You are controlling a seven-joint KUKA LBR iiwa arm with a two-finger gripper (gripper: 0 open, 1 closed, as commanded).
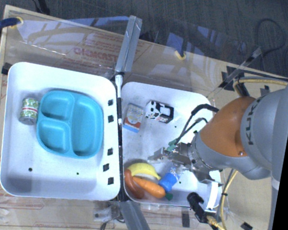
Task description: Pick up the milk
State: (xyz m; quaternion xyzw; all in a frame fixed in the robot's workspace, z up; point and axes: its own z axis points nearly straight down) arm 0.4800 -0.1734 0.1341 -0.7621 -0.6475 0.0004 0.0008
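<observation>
The milk (159, 110) is a small carton printed in black and white patches like a cow's hide. It lies on its side near the far wall of the right bin (137, 91), apart from everything else in there. Just beside it, toward the divider between the bins, lies a small flat packet (133, 118) in white, orange and blue.

The arm (250, 136) comes in from the right, grey with a smooth orange band, and its bulk covers the right part of that bin. The pincer (172, 156) sits low over the middle of the bin floor — well short of the milk, nearer the pile at the bin's near end. Whether it is wide or narrow I cannot tell; the metal parts blur together with the wires around them.

That pile holds a yellow banana (144, 169), curved and smooth, a long orange carrot (148, 187) lying against it, and a small bottle with a blue body (168, 181) just under the pincer. Nothing lies between the milk and the pincer but bare white plastic.

The left bin (11, 116) holds a turquoise tray (70, 123) with three rounded sections, glossy like moulded plastic, and a small can (29, 110) with a greenish label just beside it on the left. Both bins rest on a wooden table (11, 22) under a clear sheet.
</observation>
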